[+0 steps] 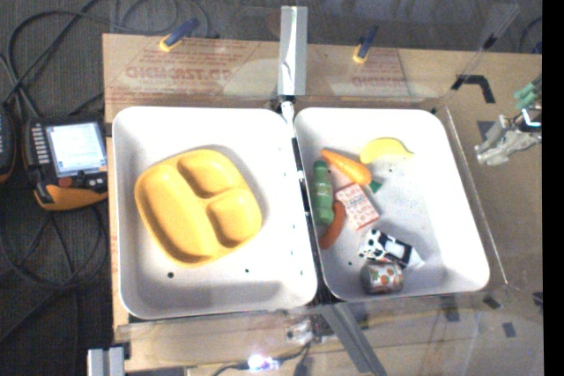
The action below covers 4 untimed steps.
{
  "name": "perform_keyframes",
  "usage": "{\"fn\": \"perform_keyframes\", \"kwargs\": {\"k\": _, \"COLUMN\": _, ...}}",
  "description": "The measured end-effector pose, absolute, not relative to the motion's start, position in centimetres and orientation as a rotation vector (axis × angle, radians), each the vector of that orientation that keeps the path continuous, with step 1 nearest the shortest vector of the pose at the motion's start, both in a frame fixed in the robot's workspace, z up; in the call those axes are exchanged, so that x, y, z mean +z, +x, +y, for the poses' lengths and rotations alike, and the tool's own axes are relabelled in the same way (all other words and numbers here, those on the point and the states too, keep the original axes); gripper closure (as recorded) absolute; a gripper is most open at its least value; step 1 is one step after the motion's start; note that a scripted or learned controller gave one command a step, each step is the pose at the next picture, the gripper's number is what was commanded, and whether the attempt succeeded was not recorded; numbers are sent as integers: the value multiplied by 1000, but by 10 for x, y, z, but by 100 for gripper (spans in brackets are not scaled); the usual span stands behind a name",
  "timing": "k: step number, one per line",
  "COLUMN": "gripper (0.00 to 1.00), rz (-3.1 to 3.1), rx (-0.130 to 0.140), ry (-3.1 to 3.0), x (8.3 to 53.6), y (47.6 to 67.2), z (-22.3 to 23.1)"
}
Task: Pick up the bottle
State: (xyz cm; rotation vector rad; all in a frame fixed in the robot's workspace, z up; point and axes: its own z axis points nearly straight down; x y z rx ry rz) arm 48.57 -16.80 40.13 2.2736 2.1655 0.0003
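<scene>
Here, in the camera view, two white bins sit side by side on the bench. The left bin (132,277) holds a yellow divided plate (201,205), which lies flat and fills most of the bin floor.

The right bin (458,242) holds a cluster of small things, mostly in its left half. The bottle (323,191) is green and lies on its side just beside the bin's left wall, its length running from far to near. An orange carrot (345,165) lies at a slant across the bottle's far end, touching it or nearly so. To the right of the carrot, at the far side of the bin, is a yellow piece of toy fruit (386,150). A red and white carton (357,207) lies just right of the bottle, close against it. A reddish-brown sausage (333,229) curves away from the bottle's near end, toward the bin's near side. Further toward the near right lies a black and white patterned carton (386,249), and just near of that a small can (382,277) lies on its side, touching or almost touching it.

The gripper (498,145) shows as a pale grey shape at the right, outside the right bin and over the bare bench, well apart from the bottle. Whether it is open or closed I cannot tell; nothing shows in its grasp.
</scene>
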Motion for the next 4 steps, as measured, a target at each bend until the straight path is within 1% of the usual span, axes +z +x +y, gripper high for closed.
{"fn": "perform_keyframes", "kwargs": {"k": 1, "gripper": 100, "rz": 2634, "rx": 0, "ry": 1709, "x": 425, "y": 583, "z": -141}}
{"fn": "perform_keyframes", "kwargs": {"k": 2, "gripper": 100, "rz": 2798, "rx": -2, "ry": 1423, "x": 435, "y": 524, "z": -139}}
{"fn": "perform_keyframes", "kwargs": {"k": 3, "gripper": 100, "rz": 2528, "rx": 0, "ry": 1863, "x": 434, "y": 603, "z": -139}}
{"fn": "perform_keyframes", "kwargs": {"k": 4, "gripper": 100, "rz": 2748, "rx": -1, "ry": 1519, "x": 425, "y": 557, "z": -106}}
